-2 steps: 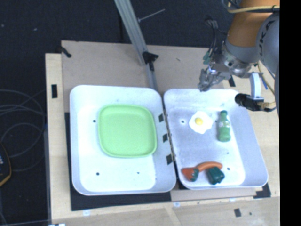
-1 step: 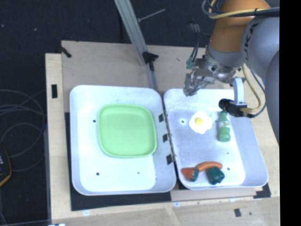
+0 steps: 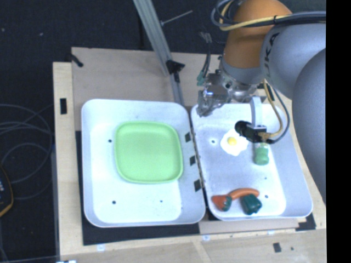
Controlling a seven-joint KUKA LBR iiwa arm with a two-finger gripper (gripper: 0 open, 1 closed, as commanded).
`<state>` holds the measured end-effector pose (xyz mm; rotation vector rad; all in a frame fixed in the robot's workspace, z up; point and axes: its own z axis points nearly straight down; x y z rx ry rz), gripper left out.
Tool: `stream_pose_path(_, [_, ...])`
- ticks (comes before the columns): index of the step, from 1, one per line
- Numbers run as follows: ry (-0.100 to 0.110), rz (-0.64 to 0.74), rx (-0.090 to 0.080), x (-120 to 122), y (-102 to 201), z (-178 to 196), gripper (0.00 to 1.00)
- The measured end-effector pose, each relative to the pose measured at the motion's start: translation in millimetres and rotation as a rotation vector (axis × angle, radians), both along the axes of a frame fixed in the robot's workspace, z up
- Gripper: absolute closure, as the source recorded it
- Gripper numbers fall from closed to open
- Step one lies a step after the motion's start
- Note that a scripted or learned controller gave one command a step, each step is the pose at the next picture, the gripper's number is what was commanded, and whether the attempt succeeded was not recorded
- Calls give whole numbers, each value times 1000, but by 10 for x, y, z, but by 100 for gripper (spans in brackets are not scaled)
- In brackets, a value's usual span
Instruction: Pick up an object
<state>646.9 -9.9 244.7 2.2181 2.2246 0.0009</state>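
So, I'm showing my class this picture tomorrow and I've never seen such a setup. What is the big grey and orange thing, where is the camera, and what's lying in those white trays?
The grey and orange thing is a robot arm, reaching in from the right. Its gripper hangs over the top left corner of the right bin; nothing shows between its fingers. One fixed camera looks down at a slant on both bins. The left bin holds a green plate. The right bin holds a toy fried egg, a pale green piece, an orange strip, a small orange-red piece and a dark green block.

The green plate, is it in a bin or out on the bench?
In: the green plate lies flat inside the left bin, white floor visible all around it.
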Motion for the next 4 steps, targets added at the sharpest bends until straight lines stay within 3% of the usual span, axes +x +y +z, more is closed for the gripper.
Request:
stream_pose_path(2, [-1, 0, 1, 79, 963, 50, 100])
stream_pose_path(4, [0, -3, -1, 108, 971, -67, 100])
